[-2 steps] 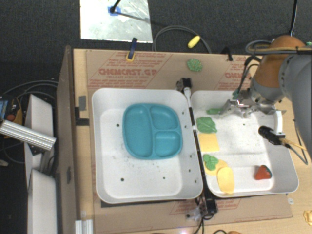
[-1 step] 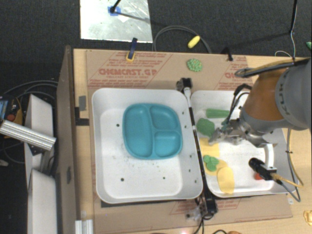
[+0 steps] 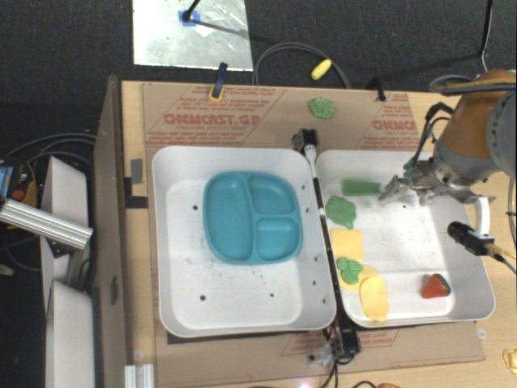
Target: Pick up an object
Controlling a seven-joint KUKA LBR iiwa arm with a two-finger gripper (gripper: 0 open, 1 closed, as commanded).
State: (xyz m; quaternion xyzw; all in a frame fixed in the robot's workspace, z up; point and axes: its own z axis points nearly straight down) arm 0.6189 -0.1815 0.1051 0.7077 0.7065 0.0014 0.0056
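Camera view looks down on two shallow white bins set side by side on a brown board. The left bin (image 3: 174,241) holds a teal divided plate (image 3: 252,217), lying flat near the middle with its three compartments up.

The right bin (image 3: 477,297) holds the loose items, mostly crowded along its left wall: a dark green flat block (image 3: 360,187) toward the far side, a leafy green toy vegetable (image 3: 341,211) just nearer than it, then a yellow square slab (image 3: 348,242), a small green bumpy piece (image 3: 349,267) resting on or against that slab, and a pale yellow rounded piece (image 3: 373,295) at the near edge. A red strawberry-like toy (image 3: 435,286) sits alone near the bin's near right corner, well apart from the rest.

The grey arm (image 3: 477,140) with its orange band reaches in from the right, and the gripper (image 3: 401,186) hangs over the far part of the right bin, just to the right of the dark green block. The metal fingers are a tangle of dark and shiny parts at this size, so I cannot tell how wide they stand, and nothing is seen between them.

Judging by that position, the green block is the likeliest target, and the grasp is not yet made. The block lies flat and low, so the fingers would need to come down close to the bin floor on either side of it; the neighbouring leafy piece could get nudged.
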